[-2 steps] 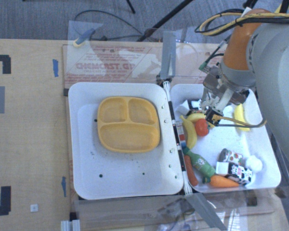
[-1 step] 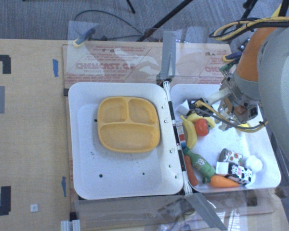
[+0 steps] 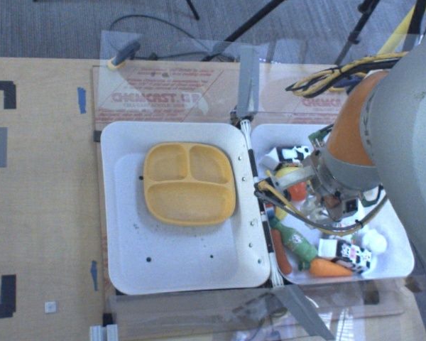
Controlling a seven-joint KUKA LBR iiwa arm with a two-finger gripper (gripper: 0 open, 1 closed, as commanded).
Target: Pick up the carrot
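The tan wooden surface carries two shallow white bins side by side. The grey arm with an orange wrist band enters from 3 o'clock and hangs over the right white bin. The left white bin holds a yellow three-compartment plastic plate, lying flat toward its 12 o'clock half. The tool sits low over the right bin's centre amid looped cables; whether it is apart or together cannot be told. A green plastic bottle-shaped toy lies at the tool's 7 o'clock. The small orange carrot lies flat near the right bin's 6 o'clock rim, beside a black-and-white cow-patterned toy, clear of the tool.
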